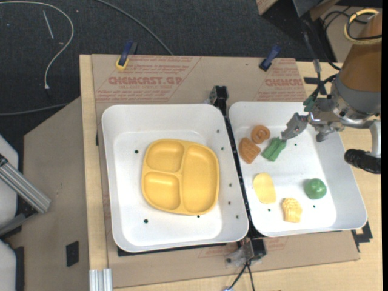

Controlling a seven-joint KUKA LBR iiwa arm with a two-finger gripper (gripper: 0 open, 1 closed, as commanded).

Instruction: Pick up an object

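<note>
The green block (273, 150) is lying tilted in the right bin (339, 217), and the tool (307, 128) is hanging just above its upper end with its fingers spread, nothing sitting between them. Around it: a brown round piece (260, 133), an orange piece (248, 150), a pale yellow piece (264, 187), a yellow corn-like toy (291, 210) and a green ball (314, 188). The left bin (121, 132) is carrying a yellow divided plate (180, 176) on the tabletop (91, 162).

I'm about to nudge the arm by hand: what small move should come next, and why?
Probably lower the gripper slightly toward the green object. Its fingers stand open just above and right of that piece in the right bin, with nothing between them, and the brown pieces lie close on its left.
</note>
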